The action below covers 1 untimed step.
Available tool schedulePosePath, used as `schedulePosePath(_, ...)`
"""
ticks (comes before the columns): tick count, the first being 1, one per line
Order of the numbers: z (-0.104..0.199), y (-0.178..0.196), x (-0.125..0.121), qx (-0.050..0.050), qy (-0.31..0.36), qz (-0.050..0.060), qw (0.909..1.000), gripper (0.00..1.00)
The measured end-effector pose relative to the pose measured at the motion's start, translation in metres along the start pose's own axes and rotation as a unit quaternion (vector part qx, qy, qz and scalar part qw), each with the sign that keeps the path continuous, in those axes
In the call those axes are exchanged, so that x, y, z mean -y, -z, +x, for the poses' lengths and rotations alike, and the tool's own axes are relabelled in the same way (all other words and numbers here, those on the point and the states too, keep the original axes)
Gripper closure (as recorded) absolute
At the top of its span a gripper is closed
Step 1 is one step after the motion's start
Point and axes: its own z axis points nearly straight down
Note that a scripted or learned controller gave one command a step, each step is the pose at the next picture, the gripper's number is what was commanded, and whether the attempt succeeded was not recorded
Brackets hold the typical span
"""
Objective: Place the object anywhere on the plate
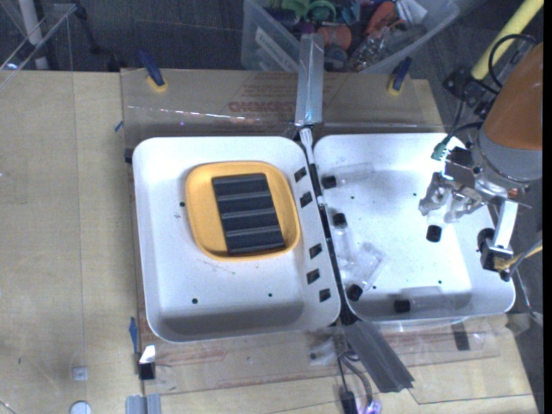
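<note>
Plastic piece (360, 264), clear and light, probably slippery; pinch its middle. Gripper (438, 216) hovers nearby in the right bin (405, 158), grip state unclear; plate (200, 188) waits left.

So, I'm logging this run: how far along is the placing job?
It looks done: the dark ribbed object lies flat on the yellow plate in the left bin. In hand: I see nothing carried; the gripper hangs over the right bin. Left: seemingly nothing.

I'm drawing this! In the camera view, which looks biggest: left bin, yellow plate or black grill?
1. Left bin
2. Yellow plate, inside that bin
3. Black grill, lying on the plate
</note>
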Motion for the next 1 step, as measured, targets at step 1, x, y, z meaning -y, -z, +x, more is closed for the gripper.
schedulePosePath(1,0.0000,0.0002,-0.0001,0.000,0.000,0.000,1.0000,0.00)
